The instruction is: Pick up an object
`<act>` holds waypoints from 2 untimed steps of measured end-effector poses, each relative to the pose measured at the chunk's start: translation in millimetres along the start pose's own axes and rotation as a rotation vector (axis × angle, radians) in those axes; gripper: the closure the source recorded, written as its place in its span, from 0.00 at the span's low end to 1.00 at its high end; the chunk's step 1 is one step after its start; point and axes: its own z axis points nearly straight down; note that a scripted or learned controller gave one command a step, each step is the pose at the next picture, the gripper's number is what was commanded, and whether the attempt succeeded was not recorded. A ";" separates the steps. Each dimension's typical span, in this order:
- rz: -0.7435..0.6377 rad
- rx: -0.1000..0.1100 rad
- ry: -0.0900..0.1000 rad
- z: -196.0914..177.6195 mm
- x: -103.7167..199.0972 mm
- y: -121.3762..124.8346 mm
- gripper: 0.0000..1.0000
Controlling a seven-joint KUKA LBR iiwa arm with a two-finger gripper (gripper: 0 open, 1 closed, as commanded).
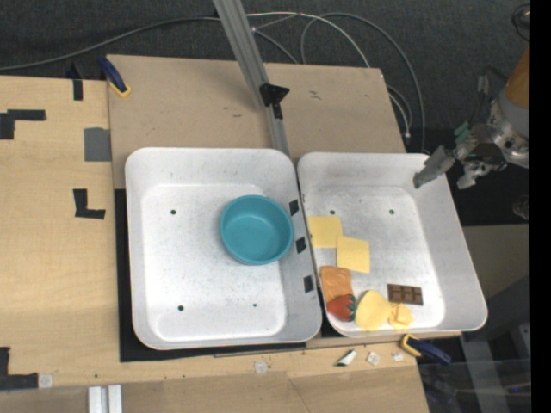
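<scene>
Table (52, 231): wood-coloured surface carrying my two white bins side by side, with black tape marks towards its left edge.
Left bin (155, 231): shallow and white, lying left of the other bin and touching it along the middle.
Bowl (256, 229): blue-green, upright, sitting in the left bin towards its right side.
Pole (245, 50): grey metal bar slanting from the top of the view to the gap between the bins' far corners.
Right bin (430, 231): shallow and white; the small things lie in its near-left part.
Yellow squares: one flat piece (325, 231) near the bin's left wall, a second (353, 254) just beside it, nearer and to the right, corners touching.
Orange piece (336, 279): just below the squares.
Red piece (341, 306): touching the orange one, close to the near rim.
Yellow lumps (373, 311): rounded shapes beside the red piece, along the near rim.
Brown bar (405, 295): small dark block right of the lumps, apart from the squares.
My tool (469, 162): at the far-right corner of the right bin, above its rim, well apart from every piece; one dark finger (428, 170) points left over the rim, and I cannot tell whether the fingers are apart or together. Nothing shows between them.
My arm (516, 101): reaching in from the right edge.
</scene>
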 end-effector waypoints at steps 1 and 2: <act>0.000 0.000 0.000 0.0 0.0 0.0 0.00; 0.001 0.005 0.001 48.1 2.2 -9.1 0.00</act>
